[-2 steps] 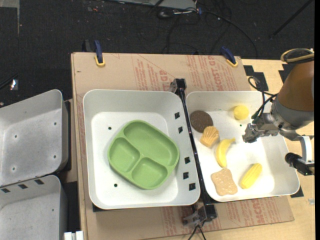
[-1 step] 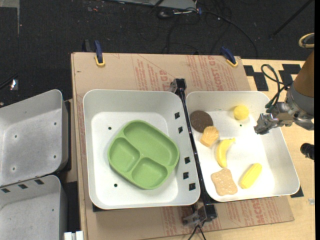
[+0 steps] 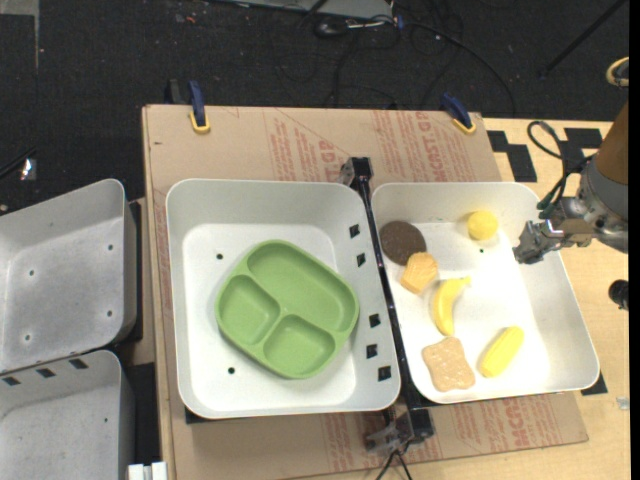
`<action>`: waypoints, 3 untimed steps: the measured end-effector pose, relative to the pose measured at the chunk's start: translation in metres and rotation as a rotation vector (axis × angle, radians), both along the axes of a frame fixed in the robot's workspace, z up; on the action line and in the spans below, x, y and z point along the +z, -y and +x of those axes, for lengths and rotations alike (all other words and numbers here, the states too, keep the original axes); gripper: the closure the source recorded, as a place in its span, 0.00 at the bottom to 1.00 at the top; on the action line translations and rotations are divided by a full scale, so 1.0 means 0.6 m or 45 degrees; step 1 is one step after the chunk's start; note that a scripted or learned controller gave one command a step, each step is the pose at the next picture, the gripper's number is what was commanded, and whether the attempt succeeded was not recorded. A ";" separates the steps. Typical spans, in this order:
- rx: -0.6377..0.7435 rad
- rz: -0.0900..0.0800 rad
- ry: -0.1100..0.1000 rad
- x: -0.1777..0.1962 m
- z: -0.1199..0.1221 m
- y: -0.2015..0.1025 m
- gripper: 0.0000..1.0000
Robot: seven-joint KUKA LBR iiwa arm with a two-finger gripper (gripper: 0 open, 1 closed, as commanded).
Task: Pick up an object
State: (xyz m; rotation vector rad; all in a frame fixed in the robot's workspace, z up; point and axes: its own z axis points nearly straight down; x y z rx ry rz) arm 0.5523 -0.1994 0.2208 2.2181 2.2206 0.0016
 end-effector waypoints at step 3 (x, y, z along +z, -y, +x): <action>0.009 0.004 -0.003 0.029 -0.001 -0.262 1.00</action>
